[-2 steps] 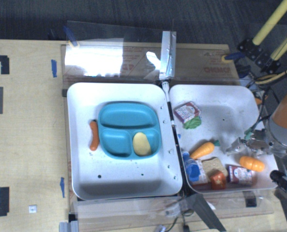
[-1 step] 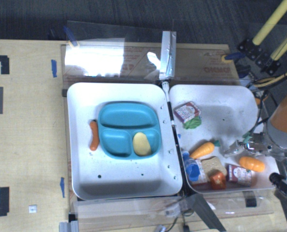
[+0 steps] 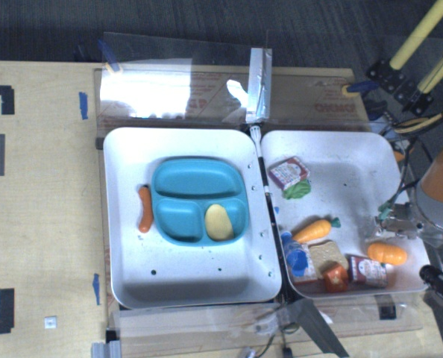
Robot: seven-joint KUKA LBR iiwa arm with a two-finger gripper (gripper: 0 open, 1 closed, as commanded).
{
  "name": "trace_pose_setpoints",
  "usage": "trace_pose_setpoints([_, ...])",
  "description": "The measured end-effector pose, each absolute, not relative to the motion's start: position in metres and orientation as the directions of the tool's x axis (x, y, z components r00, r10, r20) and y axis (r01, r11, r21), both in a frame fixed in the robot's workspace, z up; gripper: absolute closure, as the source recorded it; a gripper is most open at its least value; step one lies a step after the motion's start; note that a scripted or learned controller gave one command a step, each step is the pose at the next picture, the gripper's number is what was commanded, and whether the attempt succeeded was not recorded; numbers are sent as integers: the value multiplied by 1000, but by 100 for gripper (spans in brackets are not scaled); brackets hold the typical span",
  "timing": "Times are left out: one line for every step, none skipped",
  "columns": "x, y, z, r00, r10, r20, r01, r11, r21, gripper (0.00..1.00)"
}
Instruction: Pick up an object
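The right bin holds several toy foods. A carrot lies near its middle, and a red-and-white packet with a green leaf sits toward the back left. Along the front lie a blue item, a bread slice, a small red item and a dark red bottle. An orange fruit rests at the front right. My gripper hangs at the bin's right side, just above and behind that orange fruit. I see nothing held in it.
The left bin holds a blue divided tray with a yellow lemon-like piece in one compartment. An orange sausage lies beside the tray. A raised divider separates the bins. Cables and yellow bars stand at the back right.
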State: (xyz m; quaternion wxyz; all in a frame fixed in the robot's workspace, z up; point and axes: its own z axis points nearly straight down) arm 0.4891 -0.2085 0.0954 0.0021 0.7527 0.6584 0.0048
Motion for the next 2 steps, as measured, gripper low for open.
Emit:
trace_pose_setpoints([490,-203,94,127,992,14,992,-127,4,0])
trace_pose_setpoints([490,-206,102,128,992,9,992,-128,5,100])
